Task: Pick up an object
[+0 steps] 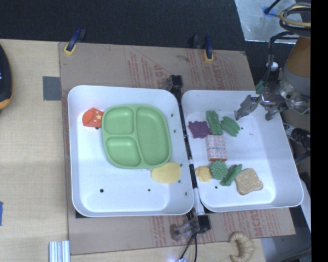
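End effector over right bin, fingers apart, empty.
Green pods at my 8 o'clock, near bin's top: likely light, stiff plastic, slippery; pinch across the narrow middle.

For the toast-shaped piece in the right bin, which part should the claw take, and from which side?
Take the toast piece across its flat body, coming straight down from above. It lies flat near the right bin's front corner, free on its right and front, but a green piece touches its left, so mind that side.
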